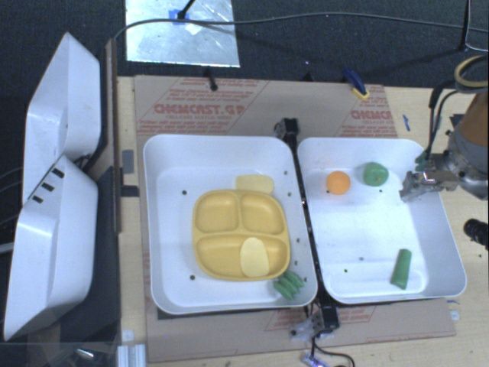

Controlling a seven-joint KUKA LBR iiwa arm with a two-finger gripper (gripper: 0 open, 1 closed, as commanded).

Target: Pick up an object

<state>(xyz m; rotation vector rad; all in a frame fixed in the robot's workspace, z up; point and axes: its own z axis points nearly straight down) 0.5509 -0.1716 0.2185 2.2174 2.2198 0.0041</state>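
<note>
green ball (374, 174) | upper right of frame, in right bin (435, 235) | probably light, smooth, may roll; pinch across middle | end effector (416, 186) near, grip state unclear

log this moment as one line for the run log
claw: over right bin's right rim, holding nothing | right bin: orange ball, green ball, green stick | left bin: yellow tray

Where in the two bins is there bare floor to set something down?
Right bin: the widest bare floor lies in its middle and left, below the orange ball and green ball, left of the green stick. Left bin: crowded; the yellow divided tray takes the centre, leaving a strip along the far wall and left side.
</note>
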